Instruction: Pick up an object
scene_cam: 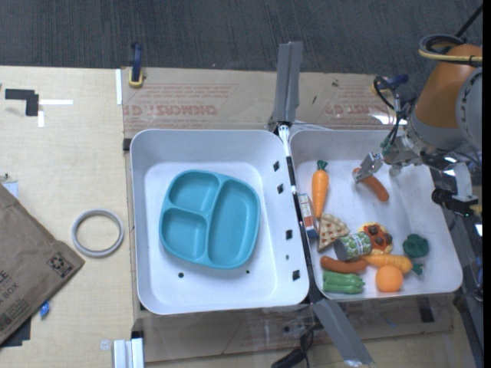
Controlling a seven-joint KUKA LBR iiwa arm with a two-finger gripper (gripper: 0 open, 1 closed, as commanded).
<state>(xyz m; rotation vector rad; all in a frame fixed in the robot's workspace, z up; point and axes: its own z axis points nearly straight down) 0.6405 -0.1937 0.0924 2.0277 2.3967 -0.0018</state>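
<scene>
Claw: the metal two-finger claw (370, 169) hangs low over the back of the right white bin (441, 240), at the end of the grey arm with its orange band (443, 90).
Claw state: its fingers look closed around the upper end of a small red sausage-shaped toy (376, 187); how firm the hold is, I cannot tell.
Red sausage toy: slanting down and to the right from the claw tips, its lower end at or near the bin floor.
Orange toy carrot with green top (319, 190): to the claw's left, lying lengthwise near the divider.
Slice of toy pizza (332, 228): below and left of the claw, beside a dark green can (356, 244).
Second red sausage (344, 264): well below the claw, just above a green pea pod (343, 283).
Orange round fruit (390, 279): below the claw, near the front wall.
Dark green leafy toy (416, 244): below and right of the claw.
Left white bin (146, 205): well left of the claw, holding a blue three-part plastic plate (209, 218).
Roll of tape (97, 231): far left of the claw, on the bench (61, 152).
</scene>
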